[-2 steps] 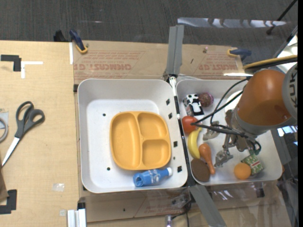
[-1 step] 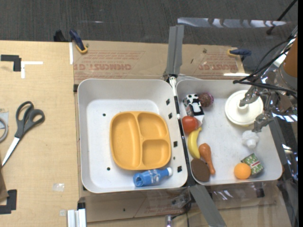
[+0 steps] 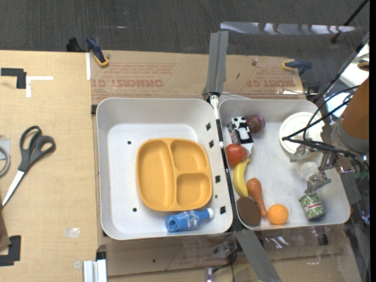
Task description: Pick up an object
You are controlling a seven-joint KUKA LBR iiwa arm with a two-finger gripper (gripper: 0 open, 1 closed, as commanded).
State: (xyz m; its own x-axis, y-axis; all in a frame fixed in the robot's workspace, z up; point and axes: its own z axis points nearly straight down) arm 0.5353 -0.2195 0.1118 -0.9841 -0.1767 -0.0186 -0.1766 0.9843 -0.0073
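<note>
Bins sit side by side on the worktop (image 3: 53,110): the left bin (image 3: 111,175) holds a yellow divided tray (image 3: 174,174) and a blue bottle (image 3: 188,219). The right bin (image 3: 276,169) holds a banana (image 3: 240,180), a tomato (image 3: 235,153), an orange (image 3: 278,214), a white plate (image 3: 296,131) and a green can (image 3: 312,207). The gripper (image 3: 317,181) hangs just above the can, whether its fingers are apart or together cannot be told.

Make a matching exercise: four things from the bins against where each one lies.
Things:
1. yellow three-part plastic tray
2. blue plastic bottle
3. round orange fruit
4. small green can

Places:
A. right bin, near front wall, right of a brown pear-like piece
B. left bin, middle
C. right bin, front right corner
D. left bin, along front wall

Pairs: 1-B, 2-D, 3-A, 4-C
</note>
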